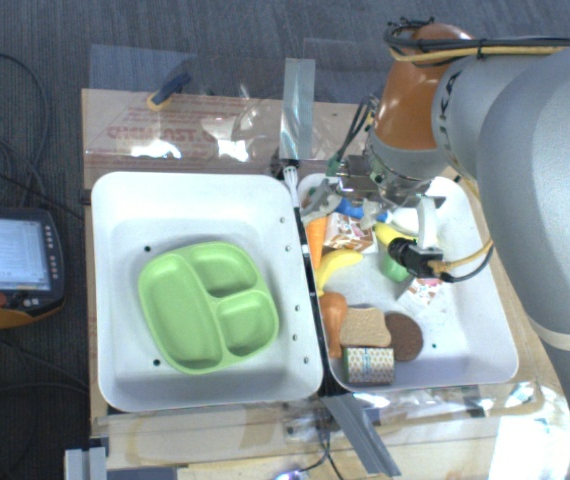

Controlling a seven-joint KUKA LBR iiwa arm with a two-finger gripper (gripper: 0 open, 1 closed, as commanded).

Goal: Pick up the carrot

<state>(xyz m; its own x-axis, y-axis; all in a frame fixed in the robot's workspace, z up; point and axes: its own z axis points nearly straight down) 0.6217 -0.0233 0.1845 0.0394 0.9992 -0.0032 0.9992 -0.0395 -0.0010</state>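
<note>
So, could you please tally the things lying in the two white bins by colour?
Green: 2, the divided plate in the left bin, a small green piece in the right.
Orange: 2, the carrot and a rounded orange item.
Yellow: 1, the banana.
Brown: 2, the toast slice and the round cookie.
Total: 7; small pieces near the gripper are too unclear to count.

two white bins (115,298), one green divided plate (208,306), one carrot (315,240), one banana (337,265)

Robotics lab: teach pendant (10,263) sitting on grey carpet (25,28), cables trailing across it, two white bins (115,218) lying on a taped cardboard-covered worktop (125,128), industrial arm (505,118) reaching in.
</note>
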